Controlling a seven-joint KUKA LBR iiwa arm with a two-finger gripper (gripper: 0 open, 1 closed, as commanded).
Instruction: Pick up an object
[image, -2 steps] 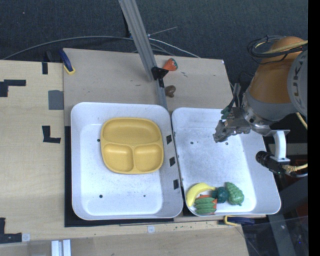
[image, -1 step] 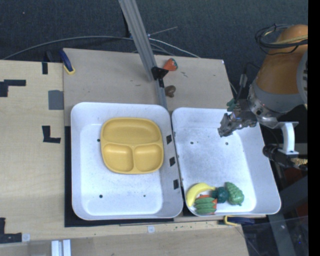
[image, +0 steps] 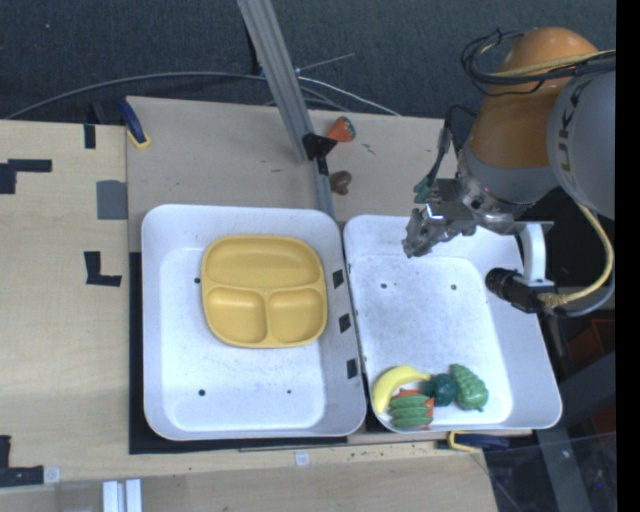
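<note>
A small pile of toy food lies in the near corner of the right bin (image: 450, 300): a yellow banana (image: 393, 381), a red and green piece (image: 409, 407) and a green leafy piece (image: 466, 387). My gripper (image: 420, 241) hangs over the far left part of the right bin, well away from the pile. Nothing shows between its tips. The grey arm with its orange band (image: 525, 95) reaches in from the upper right.
The left bin (image: 170, 300) holds a yellow divided plate (image: 265, 290). A metal pole (image: 285, 80) rises behind the bins, with a small orange item (image: 342, 128) near its base. A black cable and fitting (image: 515, 288) hang over the right bin's far right side.
</note>
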